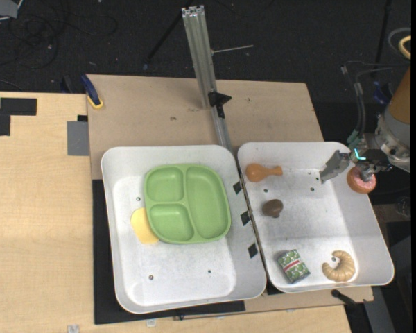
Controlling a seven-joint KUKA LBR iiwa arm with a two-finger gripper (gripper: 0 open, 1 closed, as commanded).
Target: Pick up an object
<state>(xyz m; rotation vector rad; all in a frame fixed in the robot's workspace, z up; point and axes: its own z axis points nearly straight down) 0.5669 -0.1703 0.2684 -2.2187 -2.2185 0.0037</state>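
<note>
1. The fingers (333, 164) are spread open. One grey finger slants down toward 8 o'clock over the top right part of the right bin (312, 220), and nothing is clamped between them.
2. A pink and orange ring (362, 180) sits just at 4 o'clock from that finger, on the right bin's 3 o'clock rim beneath the wrist. I cannot tell whether anything touches it.
3. The arm (401, 109), with its orange band, rises toward 1 o'clock from the fingers and leaves the view on the right.
4. Inside the right bin, an orange pear-shaped toy (263, 172) lies at 9 o'clock from the fingers, near the bin's top left corner.
5. A small brown lump (273, 207) rests just at 6 o'clock from that toy, apart from it.
6. A green patterned block (292, 266) and a tan croissant shape (341, 266) lie side by side near the bin's 6 o'clock rim, not touching.
7. The left bin (173, 276) holds a green divided plate (187, 203). A yellow piece (143, 227) pokes out from under the plate's 8 o'clock edge.
8. A metal post (202, 68) stands on the surface (263, 109) at 12 o'clock, above the gap between the bins.
</note>
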